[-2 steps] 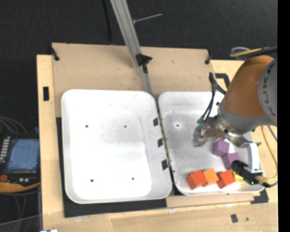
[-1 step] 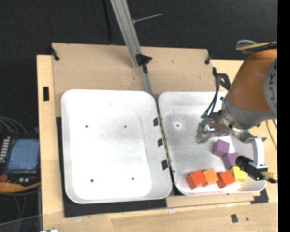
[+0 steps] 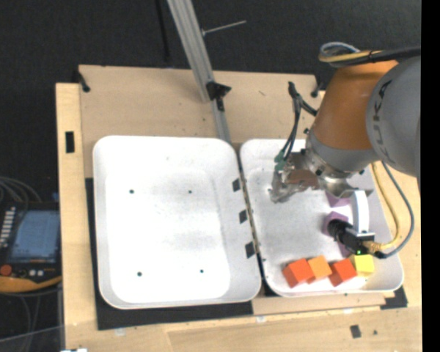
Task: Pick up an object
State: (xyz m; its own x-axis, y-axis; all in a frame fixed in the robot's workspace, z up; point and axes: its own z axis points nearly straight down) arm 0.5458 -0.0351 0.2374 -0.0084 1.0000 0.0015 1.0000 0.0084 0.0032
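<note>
Blocks [image 3: 328,270] hug right bin's [image 3: 268,284] near edge; end effector [image 3: 282,188] apart.

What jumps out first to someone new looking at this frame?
The grey arm with its orange band fills the upper right, its gripper low over the right bin. A row of orange, red and yellow blocks lines that bin's near edge. The left bin sits alongside.

The arm [image 3: 385,116] is grey with a broad orange band, black cables alongside, and a small metallic hand [image 3: 282,185].
</note>
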